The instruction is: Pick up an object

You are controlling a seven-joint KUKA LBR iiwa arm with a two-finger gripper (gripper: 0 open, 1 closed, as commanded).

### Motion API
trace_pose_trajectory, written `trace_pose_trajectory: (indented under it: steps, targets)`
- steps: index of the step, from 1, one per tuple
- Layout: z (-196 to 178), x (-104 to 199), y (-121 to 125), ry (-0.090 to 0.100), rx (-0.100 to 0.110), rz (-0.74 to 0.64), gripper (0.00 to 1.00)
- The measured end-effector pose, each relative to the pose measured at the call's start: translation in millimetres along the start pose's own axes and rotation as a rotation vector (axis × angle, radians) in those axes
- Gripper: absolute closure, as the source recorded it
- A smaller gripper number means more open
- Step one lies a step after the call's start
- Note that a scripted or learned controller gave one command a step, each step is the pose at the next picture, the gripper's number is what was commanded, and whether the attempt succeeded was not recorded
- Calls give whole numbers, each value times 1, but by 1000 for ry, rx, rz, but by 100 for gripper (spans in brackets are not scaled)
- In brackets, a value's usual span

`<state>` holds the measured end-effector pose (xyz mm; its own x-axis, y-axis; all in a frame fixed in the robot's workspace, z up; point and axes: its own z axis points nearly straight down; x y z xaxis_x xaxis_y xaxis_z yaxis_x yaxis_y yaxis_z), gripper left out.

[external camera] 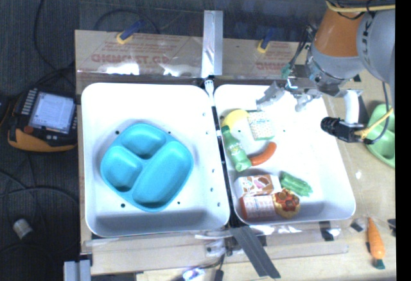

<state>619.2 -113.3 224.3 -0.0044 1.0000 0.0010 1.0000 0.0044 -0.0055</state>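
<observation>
While the grey arm with its orange band leans in from three o'clock, its gripper hangs over the far edge of the right bin, at about twelve o'clock of that bin. Its two pale fingers stand spread apart with nothing between them, one toward nine o'clock and the other toward three.

Objects for picking lie along the right bin's nine o'clock side. A yellow round piece sits nearest the gripper, with a small white box with fine print touching it on its three o'clock side. Just toward six o'clock from these, a green bottle lies along the bin wall, and an orange-red sausage-like piece lies tilted beside it. Farther toward six o'clock sits a green leafy item, and at the near edge a printed packet lies with a red and yellow fruit-like item touching it.

At nine o'clock of the view, the left bin holds a blue three-compartment tray, lying flat near its middle. On the counter at five o'clock of the right bin rests a small orange carrot-like piece.
</observation>
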Motion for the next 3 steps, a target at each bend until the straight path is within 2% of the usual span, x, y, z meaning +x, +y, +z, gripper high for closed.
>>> trace_pose_trajectory:
  steps: [1,2,3]
  targets:
    - [120,-17,-54,1,2,53,0]
    - [136,-38,-29,-3,-11,-41,0]
    - [136,-6,-52,-9,-18,-219,0]
